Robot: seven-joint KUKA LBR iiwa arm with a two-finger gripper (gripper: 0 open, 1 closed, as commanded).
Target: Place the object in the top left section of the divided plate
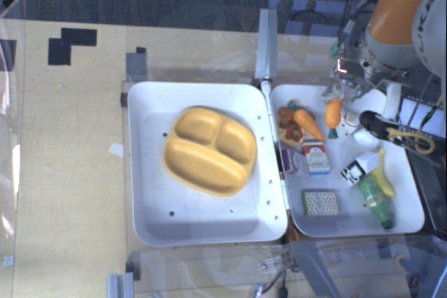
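A yellow divided plate (pixel 209 150) lies in the left bin (pixel 150 220), with two smaller sections on its far side and one long section on the near side. My gripper (pixel 336 97) hangs over the far part of the right bin (pixel 412 216). A small orange oblong piece (pixel 333 113) hangs upright from its fingertips, and the fingers are shut on its top end. The piece sits just right of a carrot (pixel 307 122) that lies in the bin.
The right bin also holds a red fruit pack (pixel 288 130), a small carton (pixel 318 158), a patterned sponge (pixel 320 204), a black-and-white toy (pixel 352 172), a banana (pixel 382 178) and a green bottle (pixel 375 204). A metal divider (pixel 265 45) stands between the bins.
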